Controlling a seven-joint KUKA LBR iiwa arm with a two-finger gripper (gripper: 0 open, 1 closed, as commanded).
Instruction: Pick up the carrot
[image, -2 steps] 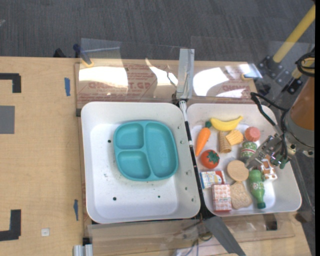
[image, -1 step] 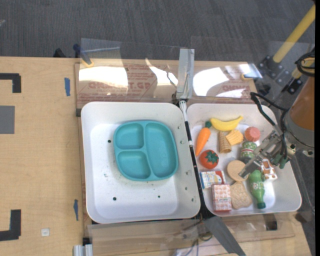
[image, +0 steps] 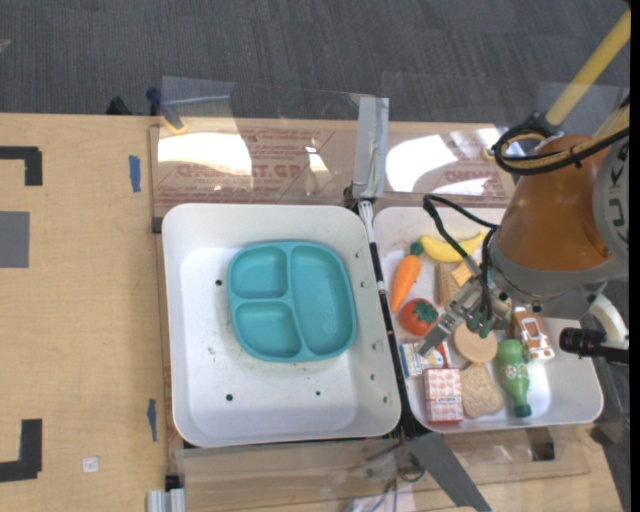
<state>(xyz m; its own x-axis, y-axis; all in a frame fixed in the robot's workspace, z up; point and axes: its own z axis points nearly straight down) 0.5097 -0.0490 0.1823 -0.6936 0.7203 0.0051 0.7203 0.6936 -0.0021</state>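
The orange carrot (image: 403, 280) with a green top lies slanted near the left wall of the right bin (image: 585, 400), just above a red tomato (image: 417, 317). My gripper (image: 452, 325) hangs low over the middle of that bin, to the right of and below the carrot, its metal fingers (image: 437, 335) pointing down-left toward the tomato. Nothing shows between the fingers. The arm's orange band and grey wrist cover the bin's upper right part.
The right bin also holds a yellow banana (image: 447, 247), a round tan cookie (image: 476, 347), a green bottle (image: 516, 372), a pink carton (image: 443, 394), a cracker (image: 481, 392) and a small toy car (image: 531, 333). In the left bin (image: 190, 300) rests a teal divided plate (image: 292, 299).
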